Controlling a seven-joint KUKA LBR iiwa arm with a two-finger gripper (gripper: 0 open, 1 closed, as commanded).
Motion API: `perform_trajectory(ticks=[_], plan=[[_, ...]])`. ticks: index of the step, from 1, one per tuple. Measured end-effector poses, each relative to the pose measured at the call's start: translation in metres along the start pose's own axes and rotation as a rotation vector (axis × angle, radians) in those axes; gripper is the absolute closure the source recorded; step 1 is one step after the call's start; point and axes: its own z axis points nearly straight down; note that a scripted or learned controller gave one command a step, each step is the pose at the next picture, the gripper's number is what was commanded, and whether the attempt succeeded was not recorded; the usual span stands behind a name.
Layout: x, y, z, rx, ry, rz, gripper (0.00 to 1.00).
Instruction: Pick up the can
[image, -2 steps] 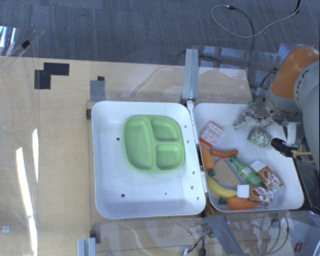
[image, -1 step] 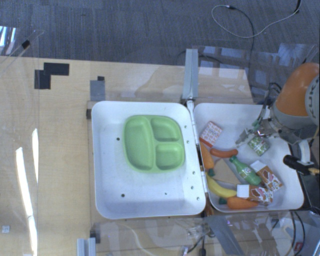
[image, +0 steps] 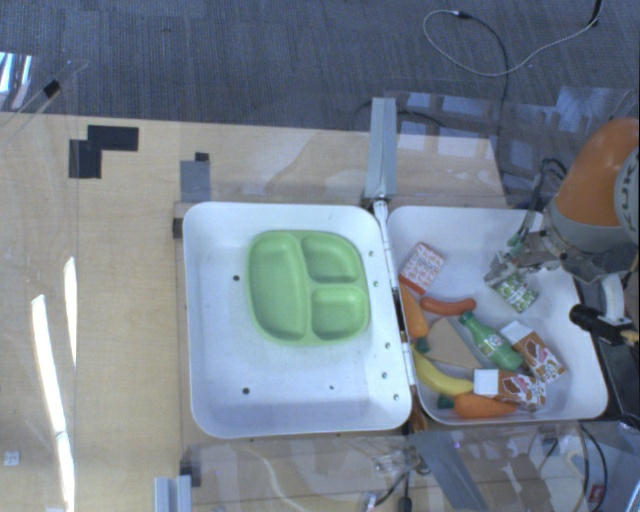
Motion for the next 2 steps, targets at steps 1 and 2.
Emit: perform_trajectory(ticks=[1,2], plan=[[0.025,-0.004,-0.1,0.01,0.001,0.042,1.0],[0.041,-0.039,-0.131,0.013,0.002,0.184,1.0]])
